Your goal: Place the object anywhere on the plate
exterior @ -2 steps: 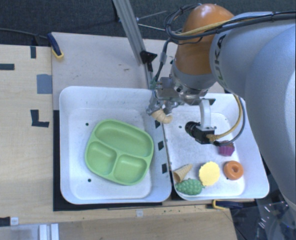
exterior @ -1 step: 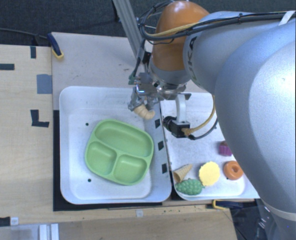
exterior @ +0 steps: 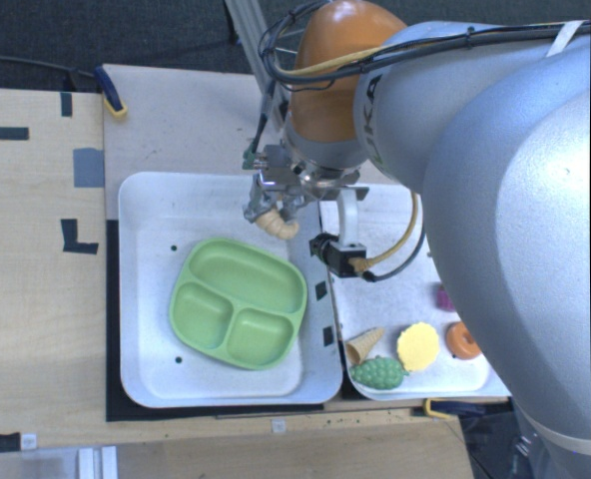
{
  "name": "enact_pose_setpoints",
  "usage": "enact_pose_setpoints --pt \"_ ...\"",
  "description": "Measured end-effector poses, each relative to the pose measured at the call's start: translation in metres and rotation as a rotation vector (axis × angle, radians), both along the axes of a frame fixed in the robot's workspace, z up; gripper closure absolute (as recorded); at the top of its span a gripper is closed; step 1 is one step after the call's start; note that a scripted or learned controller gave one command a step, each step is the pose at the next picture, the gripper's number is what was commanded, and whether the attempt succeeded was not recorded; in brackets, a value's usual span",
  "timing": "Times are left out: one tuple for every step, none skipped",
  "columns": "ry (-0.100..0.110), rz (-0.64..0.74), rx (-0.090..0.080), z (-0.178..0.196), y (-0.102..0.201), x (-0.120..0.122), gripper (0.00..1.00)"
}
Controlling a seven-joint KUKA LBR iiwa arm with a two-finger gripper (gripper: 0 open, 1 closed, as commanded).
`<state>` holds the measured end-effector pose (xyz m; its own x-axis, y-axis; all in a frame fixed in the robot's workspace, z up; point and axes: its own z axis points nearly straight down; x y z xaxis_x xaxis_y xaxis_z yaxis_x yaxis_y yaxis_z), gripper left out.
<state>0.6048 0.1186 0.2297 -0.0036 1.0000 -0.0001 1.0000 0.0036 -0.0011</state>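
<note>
The gripper hangs over the far side of the left bin, its fingers closed on a small tan pastry that pokes out below them, lifted just beyond the far right edge of the plate. The plate is green, split into three sections, and lies flat in the middle of the left bin with nothing on it. Above the gripper the orange band and the grey arm stretch away to the right. In the near part of the right bin sit an ice-cream cone, a green bunch of grapes, a yellow fruit and an orange piece, all close together.
</note>
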Motion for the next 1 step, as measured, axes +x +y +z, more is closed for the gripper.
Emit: enact_pose_setpoints --pt "0.0 -0.002 -0.002 -0.0003 -0.0013 0.0002 0.0"
